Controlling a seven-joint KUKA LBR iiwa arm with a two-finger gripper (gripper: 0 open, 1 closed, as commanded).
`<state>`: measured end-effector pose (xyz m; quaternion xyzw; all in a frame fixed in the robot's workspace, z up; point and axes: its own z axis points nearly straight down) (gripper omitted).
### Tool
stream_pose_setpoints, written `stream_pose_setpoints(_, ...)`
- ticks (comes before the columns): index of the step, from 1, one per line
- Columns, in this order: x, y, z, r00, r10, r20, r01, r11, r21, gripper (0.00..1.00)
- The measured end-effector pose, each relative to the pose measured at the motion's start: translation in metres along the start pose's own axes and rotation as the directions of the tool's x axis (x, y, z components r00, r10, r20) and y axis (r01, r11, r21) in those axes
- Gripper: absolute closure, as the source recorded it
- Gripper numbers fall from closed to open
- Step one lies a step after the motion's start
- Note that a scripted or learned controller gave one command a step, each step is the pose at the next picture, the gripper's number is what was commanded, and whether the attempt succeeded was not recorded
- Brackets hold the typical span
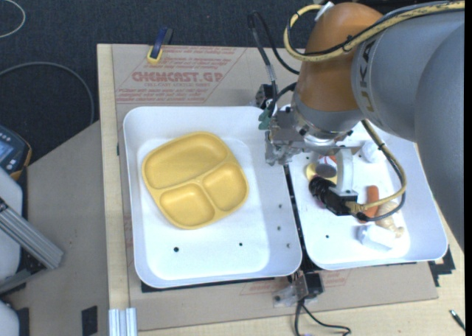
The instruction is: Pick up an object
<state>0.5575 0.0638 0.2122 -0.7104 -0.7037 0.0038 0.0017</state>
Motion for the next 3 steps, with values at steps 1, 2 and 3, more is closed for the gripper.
stream_pose_setpoints(1, 0.054, -0.072, -0.053, 1.000, -0.017, -0.007, 0.017, 1.000, -0.005, 1.00)
stream_pose_setpoints(2, 0.002, -0.064, -0.077, 1.000, -0.004, -0.002, 0.004, 1.000, -0.013, 1.00)
stream_pose_setpoints(3, 0.052, -0.080, -0.211, 1.000, -0.018, -0.009, 0.018, 1.000, -0.024, 1.00)
